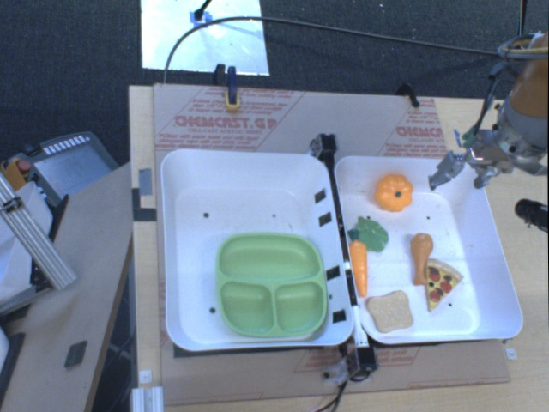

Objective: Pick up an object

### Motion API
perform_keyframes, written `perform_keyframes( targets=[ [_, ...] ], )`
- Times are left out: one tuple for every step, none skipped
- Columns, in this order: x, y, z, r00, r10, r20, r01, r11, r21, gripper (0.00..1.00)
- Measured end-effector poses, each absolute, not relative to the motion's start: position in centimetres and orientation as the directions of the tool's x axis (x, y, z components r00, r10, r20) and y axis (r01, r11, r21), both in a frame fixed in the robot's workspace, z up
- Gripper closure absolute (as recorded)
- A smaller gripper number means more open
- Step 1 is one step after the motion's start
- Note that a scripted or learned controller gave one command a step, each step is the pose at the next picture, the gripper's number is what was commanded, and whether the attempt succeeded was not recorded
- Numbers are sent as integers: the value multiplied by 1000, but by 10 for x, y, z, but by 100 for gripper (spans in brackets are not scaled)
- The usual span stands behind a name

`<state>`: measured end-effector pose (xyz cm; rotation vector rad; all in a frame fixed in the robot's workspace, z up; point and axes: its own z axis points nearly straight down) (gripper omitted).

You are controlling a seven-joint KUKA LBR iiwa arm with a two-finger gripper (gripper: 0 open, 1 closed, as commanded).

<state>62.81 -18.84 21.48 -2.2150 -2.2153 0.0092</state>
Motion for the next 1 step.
perform_keyframes(
  targets=[
    [631, -188, 223, -3, 1000, 0, 1000, 3, 1, 0]
  ],
)
